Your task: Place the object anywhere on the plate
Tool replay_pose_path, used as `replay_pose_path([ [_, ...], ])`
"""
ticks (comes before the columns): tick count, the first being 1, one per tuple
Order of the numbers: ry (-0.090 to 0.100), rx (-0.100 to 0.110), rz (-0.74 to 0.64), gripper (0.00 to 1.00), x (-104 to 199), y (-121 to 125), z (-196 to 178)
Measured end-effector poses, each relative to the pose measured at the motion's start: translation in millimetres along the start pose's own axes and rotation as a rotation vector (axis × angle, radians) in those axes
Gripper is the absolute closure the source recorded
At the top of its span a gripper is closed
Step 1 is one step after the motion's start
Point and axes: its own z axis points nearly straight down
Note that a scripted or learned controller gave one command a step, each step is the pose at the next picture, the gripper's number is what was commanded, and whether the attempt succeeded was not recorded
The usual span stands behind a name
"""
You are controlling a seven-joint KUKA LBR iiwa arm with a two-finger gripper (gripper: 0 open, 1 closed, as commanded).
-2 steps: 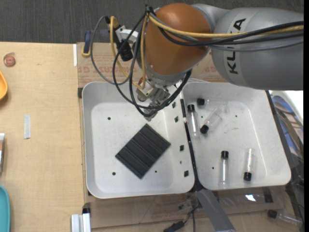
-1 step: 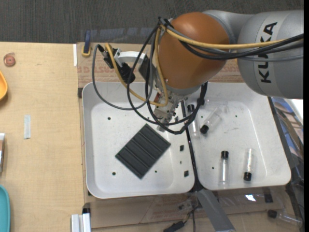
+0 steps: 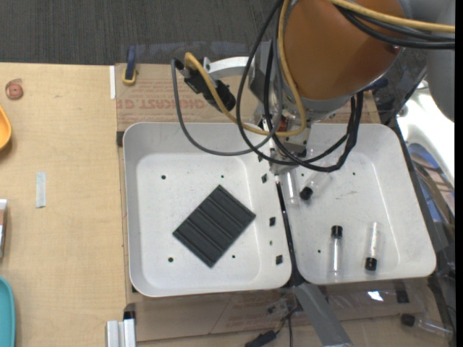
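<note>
Arm and cables screen the far side of the two bins

The orange band (image 3: 333, 38) of the arm runs off the top edge and covers the back rim of the right bin (image 3: 405, 259), while the gripper (image 3: 289, 166) beneath it sits tangled among black cables (image 3: 217, 147), its fingers too obscured to read. A clear tube (image 3: 288, 190) near the divide is partly masked by that hardware. At the left edge, an orange object (image 3: 3, 132), a teal object (image 3: 6, 313) and a pale item (image 3: 2, 226) are cut off, their shapes unknowable. Two capped vials (image 3: 353, 246) are too small for their contents to be told.
</note>
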Motion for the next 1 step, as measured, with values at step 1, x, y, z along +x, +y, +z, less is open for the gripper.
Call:
replay_pose_path([
  [1, 0.000, -0.001, 0.022, 1.00, -42.0, 42.0, -38.0],
])
